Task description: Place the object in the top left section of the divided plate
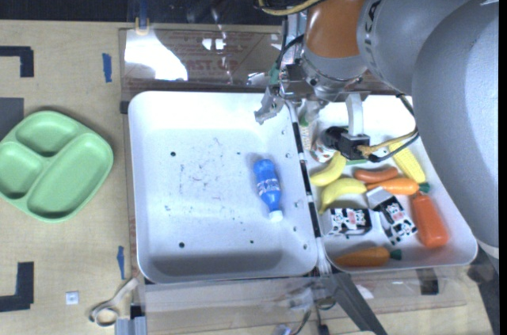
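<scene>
The green divided plate lies on the wooden bench, left of both bins, with nothing in its three sections. A blue bottle with a white cap lies on its side in the left bin, near that bin's right wall. My gripper hangs over the back right corner of the left bin, beside the divider between the bins. It is above and behind the bottle, apart from it. The grey arm and orange band cover the back of the right bin.
The right bin holds two yellow bananas, orange carrots, a corn cob, black-and-white cow figures and other small toys. A shiny clear panel stands behind the left bin. Blue tape marks dot the bench.
</scene>
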`<state>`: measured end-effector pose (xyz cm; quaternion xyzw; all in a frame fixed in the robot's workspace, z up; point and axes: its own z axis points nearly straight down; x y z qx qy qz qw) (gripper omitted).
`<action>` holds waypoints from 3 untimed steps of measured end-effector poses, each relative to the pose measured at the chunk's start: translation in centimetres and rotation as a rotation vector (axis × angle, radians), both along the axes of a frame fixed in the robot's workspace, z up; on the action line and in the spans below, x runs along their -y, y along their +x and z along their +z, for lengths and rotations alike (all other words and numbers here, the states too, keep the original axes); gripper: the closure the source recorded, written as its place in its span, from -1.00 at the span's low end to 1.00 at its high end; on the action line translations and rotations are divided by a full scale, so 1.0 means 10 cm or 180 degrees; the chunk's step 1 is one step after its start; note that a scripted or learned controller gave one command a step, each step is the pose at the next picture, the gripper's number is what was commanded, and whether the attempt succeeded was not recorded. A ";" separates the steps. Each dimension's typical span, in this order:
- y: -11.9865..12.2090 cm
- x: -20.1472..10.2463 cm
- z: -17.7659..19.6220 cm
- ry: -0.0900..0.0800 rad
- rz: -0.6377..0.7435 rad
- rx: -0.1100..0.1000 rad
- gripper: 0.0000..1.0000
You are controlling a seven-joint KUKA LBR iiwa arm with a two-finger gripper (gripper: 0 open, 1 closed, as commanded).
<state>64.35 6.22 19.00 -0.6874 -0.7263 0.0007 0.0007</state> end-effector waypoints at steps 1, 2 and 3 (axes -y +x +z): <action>0.23 -0.68 -0.25 0.0000 -0.0757 0.0012 -1.00; -0.40 -1.33 -1.01 0.0011 -0.0648 0.0017 -1.00; 0.24 -1.27 -1.03 0.0002 0.0055 0.0023 -1.00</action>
